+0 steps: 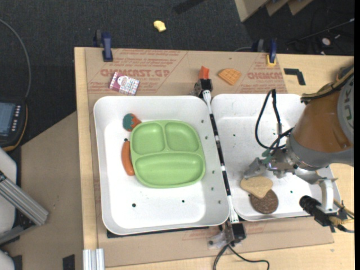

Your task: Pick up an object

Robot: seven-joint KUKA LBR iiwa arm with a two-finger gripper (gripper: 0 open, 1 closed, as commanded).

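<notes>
We cannot tell our gripper's (265, 166) state above the tan bread-shaped toy (256, 185) overlapping a brown round cookie (265, 202) near the right white bin's (242, 117) front rim, its far half open.

From my station I note a small pink-and-white packet (124, 83) and a waffle-like biscuit piece (229, 76) lying on the brown table (163, 66) beyond the bins, blue clamps (105, 45) at its far edge, and a yellow scrap (160, 25) on the dark floor (56, 16).
</notes>
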